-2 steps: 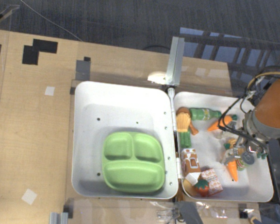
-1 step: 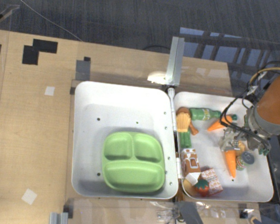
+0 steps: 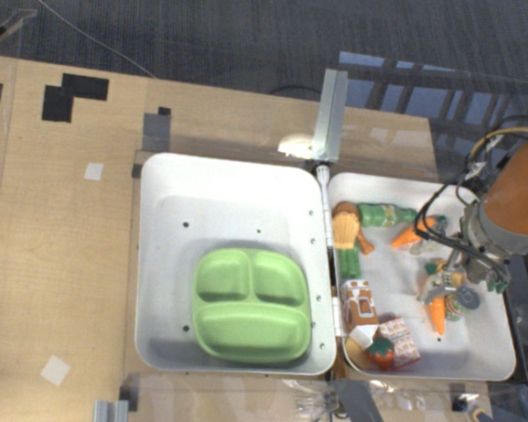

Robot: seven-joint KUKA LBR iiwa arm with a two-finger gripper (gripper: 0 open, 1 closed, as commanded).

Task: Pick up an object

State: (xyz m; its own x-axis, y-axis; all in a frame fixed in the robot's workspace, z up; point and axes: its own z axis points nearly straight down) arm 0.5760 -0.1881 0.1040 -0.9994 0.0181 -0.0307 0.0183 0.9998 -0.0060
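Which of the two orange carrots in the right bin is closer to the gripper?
The lower carrot, directly beside the gripper. The other carrot lies farther up-left, next to the green bottle.

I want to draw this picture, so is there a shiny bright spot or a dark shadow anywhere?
In the camera view, a bright glare patch shines on the bench just above the left bin; a soft grey shadow lies along the left and lower side of the green plate inside that bin; the small toys near the gripper in the right bin look a little blurry.
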